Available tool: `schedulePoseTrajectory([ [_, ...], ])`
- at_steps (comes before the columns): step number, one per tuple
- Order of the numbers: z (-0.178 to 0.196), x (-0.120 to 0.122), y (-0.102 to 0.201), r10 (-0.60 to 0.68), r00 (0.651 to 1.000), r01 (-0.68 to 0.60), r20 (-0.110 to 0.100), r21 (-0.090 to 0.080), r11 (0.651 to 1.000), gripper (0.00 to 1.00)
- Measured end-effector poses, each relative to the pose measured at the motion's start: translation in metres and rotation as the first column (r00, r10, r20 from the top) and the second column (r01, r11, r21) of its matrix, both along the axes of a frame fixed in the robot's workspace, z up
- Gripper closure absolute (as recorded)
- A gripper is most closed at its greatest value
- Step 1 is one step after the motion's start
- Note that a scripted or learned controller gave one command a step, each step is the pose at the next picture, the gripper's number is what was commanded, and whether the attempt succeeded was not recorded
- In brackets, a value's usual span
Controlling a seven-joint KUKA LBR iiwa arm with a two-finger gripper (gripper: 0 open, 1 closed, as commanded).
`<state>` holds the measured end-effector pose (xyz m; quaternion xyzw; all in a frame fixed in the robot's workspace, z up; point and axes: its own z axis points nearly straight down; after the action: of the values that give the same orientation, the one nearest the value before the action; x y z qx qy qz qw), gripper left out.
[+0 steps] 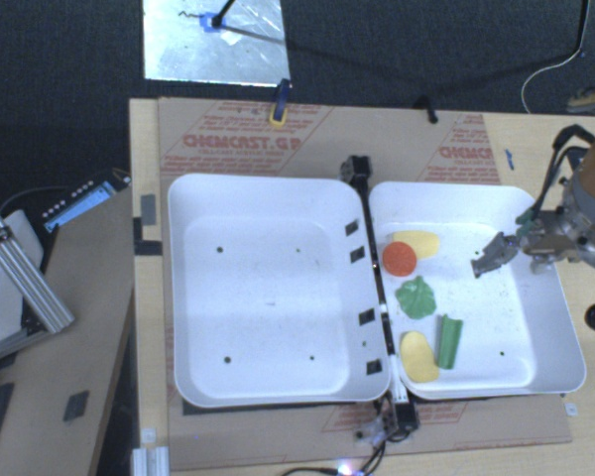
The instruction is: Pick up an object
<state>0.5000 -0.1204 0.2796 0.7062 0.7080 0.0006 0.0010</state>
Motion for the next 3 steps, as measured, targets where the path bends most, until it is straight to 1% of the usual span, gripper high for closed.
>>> schedulePoseTrajectory([
  [1, -0.101, 0.021, 0.113, 0.012, 1.000, -0.012, -0.008, 0.005, 1.000, 0.00],
  [2, -0.096, 0.016, 0.194, 0.010, 1.000, -0.010, -0.002, 0.005, 1.000, 0.00],
  [3, -0.129, -0.016, 0.247, 0.007, 1.000, -0.007, -0.007, 0.003, 1.000, 0.00],
])
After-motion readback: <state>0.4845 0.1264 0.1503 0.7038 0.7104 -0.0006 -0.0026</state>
